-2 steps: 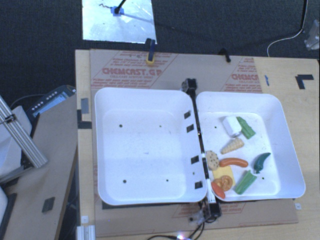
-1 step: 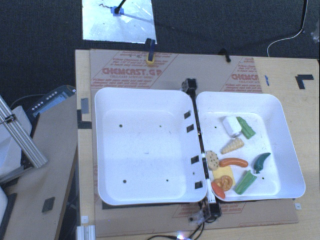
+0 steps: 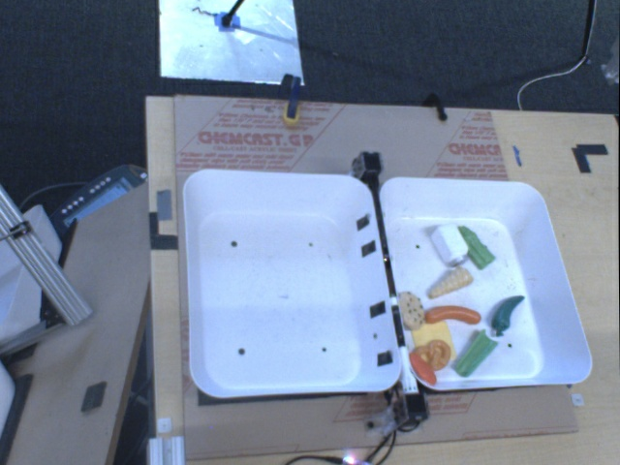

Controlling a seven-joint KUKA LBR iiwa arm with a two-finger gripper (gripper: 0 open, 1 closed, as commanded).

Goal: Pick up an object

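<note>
A dark carpeted floor fills the upper part of the view, from nine o'clock round to three. On it, near twelve o'clock, lies a shiny silver sheet. A white cable curls across the carpet at about two o'clock. The light wooden bench takes up the centre, covered by a printed cardboard sheet. At nine o'clock stands a second wooden surface, with an aluminium rail lying aslant on it.
</note>
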